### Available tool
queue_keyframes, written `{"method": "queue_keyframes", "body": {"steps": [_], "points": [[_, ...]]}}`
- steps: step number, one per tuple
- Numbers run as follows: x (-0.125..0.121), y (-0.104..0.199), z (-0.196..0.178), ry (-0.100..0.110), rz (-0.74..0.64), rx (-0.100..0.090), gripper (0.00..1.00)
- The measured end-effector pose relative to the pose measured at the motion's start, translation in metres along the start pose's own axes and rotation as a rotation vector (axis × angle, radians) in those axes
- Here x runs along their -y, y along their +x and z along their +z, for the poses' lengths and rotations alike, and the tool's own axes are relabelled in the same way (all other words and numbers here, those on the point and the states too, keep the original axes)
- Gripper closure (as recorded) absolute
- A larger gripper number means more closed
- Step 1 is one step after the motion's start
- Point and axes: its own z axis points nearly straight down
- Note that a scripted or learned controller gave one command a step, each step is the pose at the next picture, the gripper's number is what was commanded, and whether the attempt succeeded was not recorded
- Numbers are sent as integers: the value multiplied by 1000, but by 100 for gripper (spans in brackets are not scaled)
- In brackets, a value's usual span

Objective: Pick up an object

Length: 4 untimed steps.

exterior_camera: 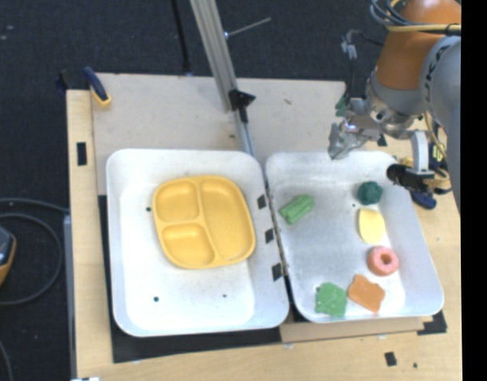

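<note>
Table (148, 109) carries two white bins side by side. Left bin (132, 292): one yellow divided plate (204, 221), three compartments, lying flat near the bin's middle. A metal pole (216, 46) rises at a slant from the table behind the gap between the bins.

Right bin (323, 173), objects left to right: green ridged piece (297, 208) near the left wall, lying tilted; flat green piece (331, 299) at the front edge, just beside an orange piece (366, 293); dark green round object (370, 191) toward the back, with a pale yellow oval (372, 226) just in front of it; pink ring with a hole (382, 260) between the yellow oval and the orange piece. All lie loose on the bin floor, none lifted.

Pincer (339, 148) hangs over the back rim of the right bin, well apart from every object, nothing in it. Tips look close together, but too small and blurred, so can't tell apart or together. Arm (410, 46), orange band above the wrist, comes in from the right.
</note>
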Motion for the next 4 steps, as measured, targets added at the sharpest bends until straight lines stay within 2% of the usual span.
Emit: {"method": "queue_keyframes", "body": {"steps": [1,2,3,4], "points": [[-2,-2,-49,-1,-5,0,100],[6,54,-40,6,-9,-2,100],[27,104,-28,7,-9,-2,100],[40,162,-35,7,-10,-3,100]]}}
